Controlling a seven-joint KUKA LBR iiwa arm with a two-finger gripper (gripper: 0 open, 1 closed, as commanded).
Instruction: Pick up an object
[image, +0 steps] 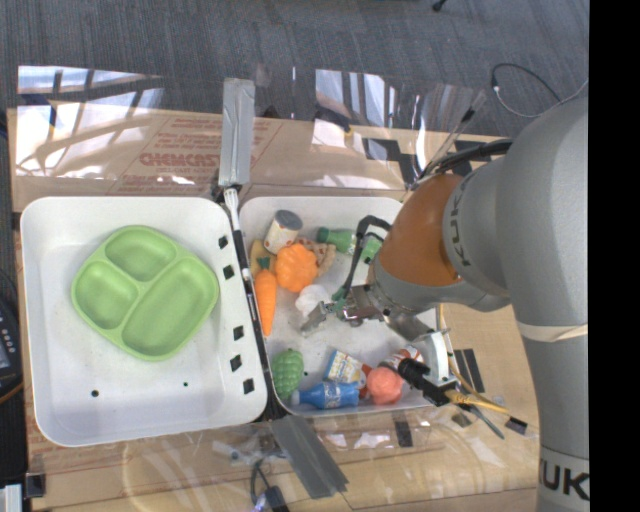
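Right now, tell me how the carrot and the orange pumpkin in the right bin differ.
The carrot is long and slim, tapering toward the near side; the orange pumpkin is round and squat. The carrot lies along the right bin's left wall, while the pumpkin sits further in, between the carrot and the gripper. The pumpkin looks bulkier than the carrot. Both are orange toy foods, lying next to each other.

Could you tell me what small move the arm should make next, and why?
Probably a short descent. The gripper hovers in the right bin beside a small white object, with nothing visible between its fingers, so lowering onto that piece seems the nearest chance of a grasp.
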